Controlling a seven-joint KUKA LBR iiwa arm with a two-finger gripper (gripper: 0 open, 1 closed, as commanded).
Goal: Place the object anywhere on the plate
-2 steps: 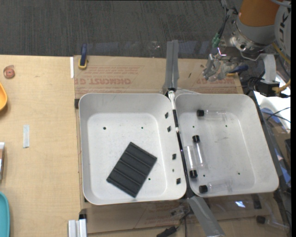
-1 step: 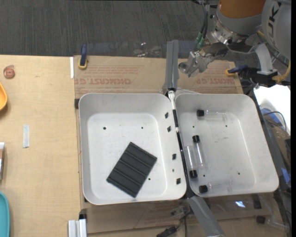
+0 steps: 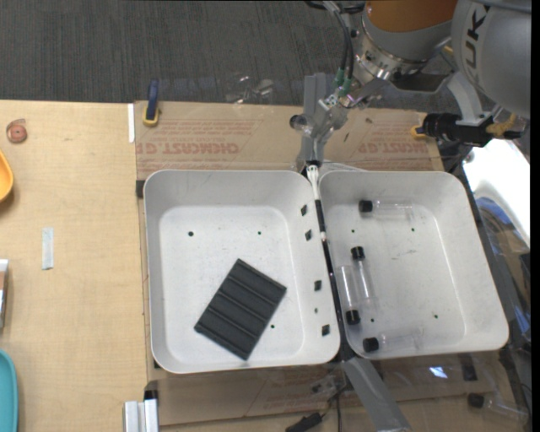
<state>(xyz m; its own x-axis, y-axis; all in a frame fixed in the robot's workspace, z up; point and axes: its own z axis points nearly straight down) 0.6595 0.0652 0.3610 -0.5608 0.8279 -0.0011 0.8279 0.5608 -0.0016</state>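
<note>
Near edge, right bin (image 3: 481,278): a near tube (image 3: 390,343), clear with a black cap, lies along the front wall. Just behind it a middle tube (image 3: 355,287), clear with black at both ends, lies lengthwise close to the wall shared with the left bin (image 3: 156,253). The two tubes are near each other; whether they touch cannot be told.

Left bin, near half: a black ribbed plate (image 3: 242,308) lies flat, turned at a diagonal, with nothing on it. It is well apart from all the tubes, with the bin walls between.

Far part of the right bin: a far tube (image 3: 390,208), clear, lies crosswise with its black cap toward the left bin.

The light wood table (image 3: 67,253) runs off to the left, with a small grey strip (image 3: 47,249) on it.

Beyond the bins: the claw (image 3: 312,152) hangs over the far end of the seam between the two bins, above brown cardboard (image 3: 211,135). It is clear of every tube and the plate. How wide the claw is cannot be told, and nothing is seen in it. The orange band (image 3: 409,15) of the arm is at the top edge.
</note>
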